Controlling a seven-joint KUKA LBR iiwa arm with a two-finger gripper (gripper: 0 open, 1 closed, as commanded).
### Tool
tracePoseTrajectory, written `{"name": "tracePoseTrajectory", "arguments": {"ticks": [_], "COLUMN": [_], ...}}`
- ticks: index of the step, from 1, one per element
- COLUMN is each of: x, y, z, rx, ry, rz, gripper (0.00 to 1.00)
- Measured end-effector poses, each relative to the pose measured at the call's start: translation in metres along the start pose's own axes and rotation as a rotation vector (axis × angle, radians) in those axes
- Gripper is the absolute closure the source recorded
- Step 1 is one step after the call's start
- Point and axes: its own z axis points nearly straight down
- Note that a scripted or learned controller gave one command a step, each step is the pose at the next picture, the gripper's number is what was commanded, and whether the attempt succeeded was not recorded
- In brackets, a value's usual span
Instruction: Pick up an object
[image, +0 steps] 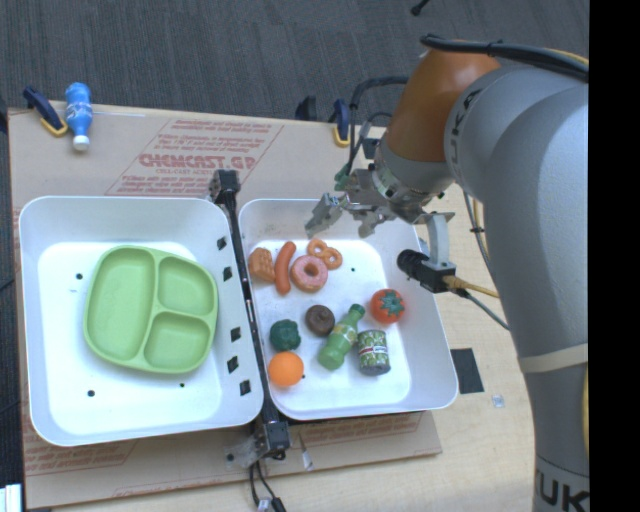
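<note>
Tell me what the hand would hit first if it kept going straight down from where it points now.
Probably the pretzel or the bare floor of the right bin just behind it; the hand hangs over the bin's far edge, and depth is unclear.

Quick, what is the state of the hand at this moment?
Hand: above the right bin's far edge, holding nothing visible; open or closed cannot be told.

sausage (285, 267): reddish, lying lengthwise at the right bin's upper left
croissant (261, 264): orange-brown, touching the sausage's left side
pretzel (324, 254): small, tan, near the bin's far wall
pink donut (309, 272): just below the pretzel
chocolate donut (320, 319): dark, mid-bin
green bottle (342, 338): tilted, lying beside the can
can (373, 351): upright, green label
tomato (387, 306): red, right side
broccoli (284, 334): dark green
orange (286, 370): near front-left corner
</note>
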Motion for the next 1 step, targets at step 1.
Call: {"name": "tracePoseTrajectory", "arguments": {"ticks": [1], "x": [-0.0069], "y": [0.0218], "z": [-0.1027], "rx": [-0.006], "ry": [-0.001], "rz": [0.0], "gripper": [0.0]}}
